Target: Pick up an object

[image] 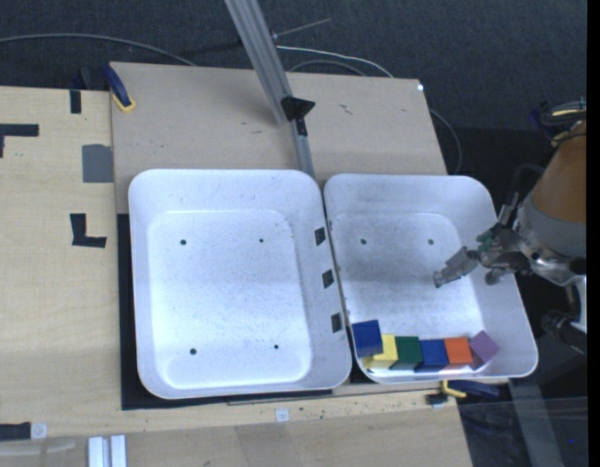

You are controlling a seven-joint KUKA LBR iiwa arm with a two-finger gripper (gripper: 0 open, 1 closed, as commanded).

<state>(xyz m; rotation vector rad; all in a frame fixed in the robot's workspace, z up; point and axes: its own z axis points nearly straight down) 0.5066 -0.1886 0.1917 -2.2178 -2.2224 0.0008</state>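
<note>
Approach step: the pincer [450,273], its state impossible to tell, hovers over the right bin [406,195]; next, descend toward the blocks [421,349] along its front edge.

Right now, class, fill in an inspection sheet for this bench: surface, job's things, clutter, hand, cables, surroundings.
Surface: wooden bench bearing a left bin and a right bin, side by side.
Job's things: blocks in a row along the right bin's near wall: blue, yellow, green, blue, orange, purple.
Clutter: black tape marks on the bench at left.
Hand: hand over the right bin, above the blocks, holding nothing.
Cables: thin cables behind the bench.
Surroundings: metal pole, dark floor.
</note>
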